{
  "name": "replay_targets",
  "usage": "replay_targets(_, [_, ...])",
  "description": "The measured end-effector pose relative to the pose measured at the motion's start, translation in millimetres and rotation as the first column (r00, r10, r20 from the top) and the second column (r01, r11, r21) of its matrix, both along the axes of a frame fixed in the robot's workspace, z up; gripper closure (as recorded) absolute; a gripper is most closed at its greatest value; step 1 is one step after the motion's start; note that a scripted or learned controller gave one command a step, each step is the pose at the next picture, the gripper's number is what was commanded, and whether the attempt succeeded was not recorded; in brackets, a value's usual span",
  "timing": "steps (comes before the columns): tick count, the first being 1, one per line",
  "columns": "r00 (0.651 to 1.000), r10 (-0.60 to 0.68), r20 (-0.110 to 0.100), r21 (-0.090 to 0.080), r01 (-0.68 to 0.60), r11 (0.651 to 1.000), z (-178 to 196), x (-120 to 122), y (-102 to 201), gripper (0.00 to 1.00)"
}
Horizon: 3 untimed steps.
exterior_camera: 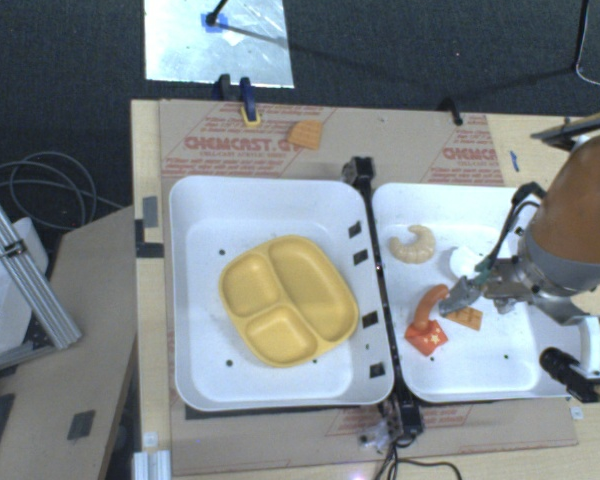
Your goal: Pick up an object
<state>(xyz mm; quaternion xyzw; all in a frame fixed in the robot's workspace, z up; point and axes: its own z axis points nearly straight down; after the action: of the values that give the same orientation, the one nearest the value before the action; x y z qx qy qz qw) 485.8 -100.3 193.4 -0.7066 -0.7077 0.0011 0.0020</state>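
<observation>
The right bin [480, 373] holds a tan croissant-shaped piece [414, 244], an orange sausage-shaped piece [428, 304], a red block [426, 337], a small orange cracker-like piece [467, 318] and a white round item [466, 261]. My gripper [462, 295] hangs low over this bin, its tip right beside the sausage piece's upper end and just above the cracker piece. Nothing shows clearly between its fingers. A yellow three-compartment plate [287, 298] lies in the left bin [205, 368].
A black divider [375, 288] with clips runs between the two bins. An orange cracker [305, 134] lies on the cardboard behind the left bin, near a yellow-and-blue clamp [246, 103]. The arm's bulk [580, 218] overhangs the right bin's right side.
</observation>
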Motion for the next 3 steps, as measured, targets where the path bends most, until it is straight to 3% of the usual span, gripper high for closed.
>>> replay_targets(1, [1.000, -0.001, 0.005, -0.001, 0.001, 1.000, -113, 1, 3, 0.00])
replay_targets(2, [1.000, 0.006, 0.012, -0.002, -0.006, 1.000, -108, 65, 19, 0.00])
replay_targets(3, [1.000, 0.002, 0.008, -0.001, -0.002, 1.000, -98, 63, 18, 1.00])
